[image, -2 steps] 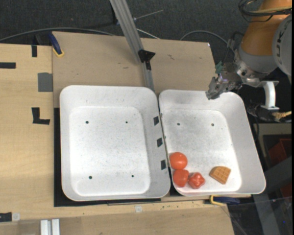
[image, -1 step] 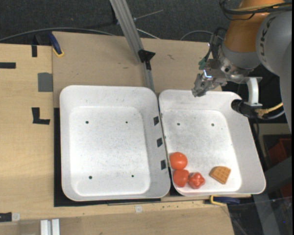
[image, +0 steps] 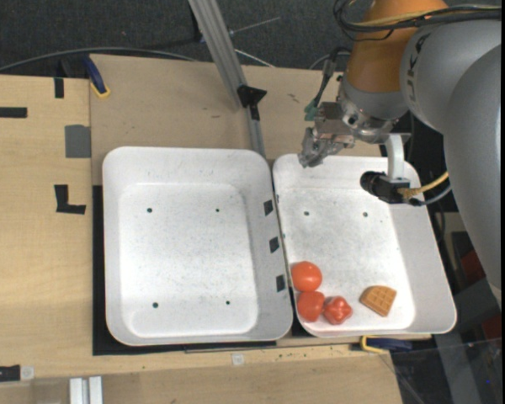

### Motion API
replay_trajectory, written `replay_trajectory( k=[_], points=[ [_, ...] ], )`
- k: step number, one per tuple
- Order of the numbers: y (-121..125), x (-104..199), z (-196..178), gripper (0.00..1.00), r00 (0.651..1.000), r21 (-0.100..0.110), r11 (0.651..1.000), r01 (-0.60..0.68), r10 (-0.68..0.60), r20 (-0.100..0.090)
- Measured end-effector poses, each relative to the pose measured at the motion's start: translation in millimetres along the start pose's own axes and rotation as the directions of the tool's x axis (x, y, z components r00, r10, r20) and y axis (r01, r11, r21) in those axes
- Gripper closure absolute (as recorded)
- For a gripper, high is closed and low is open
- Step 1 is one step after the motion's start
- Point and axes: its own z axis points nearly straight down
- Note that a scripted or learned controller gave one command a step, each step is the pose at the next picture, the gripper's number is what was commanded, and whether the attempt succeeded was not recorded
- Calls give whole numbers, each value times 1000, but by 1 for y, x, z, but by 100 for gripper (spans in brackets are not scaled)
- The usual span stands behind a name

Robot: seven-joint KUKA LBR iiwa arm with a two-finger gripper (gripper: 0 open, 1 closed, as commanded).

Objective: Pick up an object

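Pale wood of the table (image: 34,251) spreads under me, with bits of black tape on it far to the left of my fingers and dark floor beyond its far edge. Nearer, but still to the left of my fingers and closer to the camera, sits the left bin (image: 185,242), its floor bare white with fine speckles. A grey metal bar (image: 223,53) slants down from the top of the view and ends at the far edge of that bin, just left of my fingers.

My fingers (image: 313,154) hang over the far left corner of the right bin (image: 345,225), at its rim beside the seam between the two bins. They are small and dark against the rim, and I cannot tell whether they are spread or pressed together; I see nothing between them.

What I could pick up lies well apart from my fingers, along the near edge of the right bin. An orange-red ball (image: 306,275) lies by the bin's left wall, almost straight toward the camera from my fingers. Touching it on its near side is a red piece (image: 310,305), and a second red piece (image: 337,310) sits right against that one. A tan waffle-like piece (image: 379,300) lies a little further right, apart from the red ones.
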Motion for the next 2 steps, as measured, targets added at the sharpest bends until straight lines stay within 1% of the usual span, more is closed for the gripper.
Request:
replay_trajectory(
  k=[2],
  points=[
    [1, 107, -11, 100, 1000, -2, 1000, 1, -1, -1]
  ],
)
